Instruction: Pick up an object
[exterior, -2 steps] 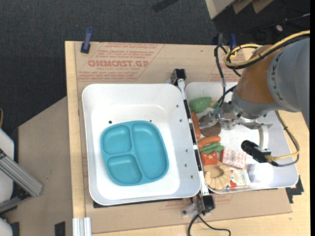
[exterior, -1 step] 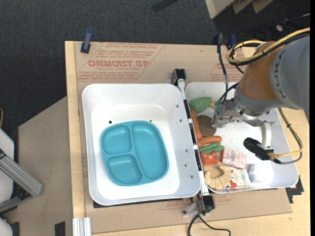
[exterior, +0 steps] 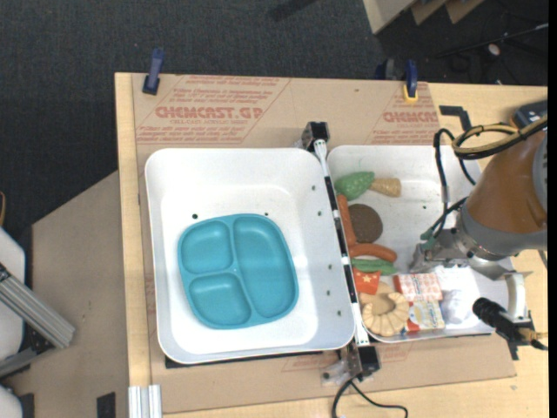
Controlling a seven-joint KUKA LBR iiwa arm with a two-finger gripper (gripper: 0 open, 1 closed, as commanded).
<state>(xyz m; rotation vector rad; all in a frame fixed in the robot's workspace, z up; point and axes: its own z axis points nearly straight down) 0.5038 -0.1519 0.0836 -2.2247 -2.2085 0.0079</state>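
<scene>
- Lying in the right bin (exterior: 409,159) are the things to pick from: a red-and-white carton (exterior: 420,287) just below the gripper (exterior: 429,255), a crinkled packet (exterior: 455,304) beside it, and a tan, scalloped biscuit-like toy (exterior: 385,313) down toward the bin's near-left corner.
- Left of the gripper sit a hot dog (exterior: 372,252) and, under it, a green pepper (exterior: 374,267); a dark brown round patty (exterior: 364,223) lies further up-left.
- Beyond those, at the bin's far side, rest a green leafy toy (exterior: 356,184) and a pale bread-coloured piece (exterior: 387,186).
- The gripper hangs low inside the bin, close over the carton; I cannot tell how its grip stands, nor whether it touches anything.
- The arm (exterior: 509,194), with its orange band, comes in from the gripper's right.
- Well to the gripper's left, the other bin (exterior: 174,168) holds a teal divided plate (exterior: 238,270).
</scene>
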